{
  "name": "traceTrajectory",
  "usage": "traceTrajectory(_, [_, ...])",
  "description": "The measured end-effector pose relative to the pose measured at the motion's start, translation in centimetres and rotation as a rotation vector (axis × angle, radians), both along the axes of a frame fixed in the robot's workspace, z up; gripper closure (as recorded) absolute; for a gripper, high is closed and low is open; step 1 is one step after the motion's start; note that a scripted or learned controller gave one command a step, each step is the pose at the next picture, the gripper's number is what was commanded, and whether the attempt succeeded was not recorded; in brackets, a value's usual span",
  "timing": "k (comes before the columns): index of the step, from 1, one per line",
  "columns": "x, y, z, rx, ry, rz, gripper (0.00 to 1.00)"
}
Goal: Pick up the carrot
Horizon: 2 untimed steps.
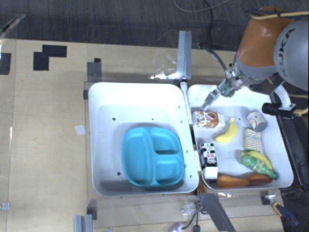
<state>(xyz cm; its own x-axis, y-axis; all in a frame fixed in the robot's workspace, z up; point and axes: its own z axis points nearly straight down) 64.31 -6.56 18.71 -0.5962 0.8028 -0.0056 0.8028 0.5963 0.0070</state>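
We look down on two white bins, and we take the carrot (pixel 231 180) as our landmark: it lies flat along the near wall of the right bin (pixel 287 170), its orange body pointing left and a darker reddish end to the right. Touching its left tip from above stands a small black-and-white carton (pixel 208 160). Just above the carrot's right end rests a green bottle (pixel 258 162), with a patterned packet (pixel 252 139) beyond it and a grey can (pixel 256 121) farther back still. A banana (pixel 227 132) and a brown box (pixel 206 119) sit up and left of the carrot, well apart from it. The gripper (pixel 210 100) hangs over the far left corner, well away from the carrot; we cannot tell how it is set. Left of the carrot, in the other bin (pixel 104 105), lies a blue tray (pixel 152 156).
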Motion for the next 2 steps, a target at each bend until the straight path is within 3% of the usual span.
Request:
traceTrajectory(1, [0.0,0.0,0.0,0.000,0.000,0.000,0.00])
traceTrajectory(2, [2.3,-2.5,-5.7,-0.003,-0.003,0.403,0.00])
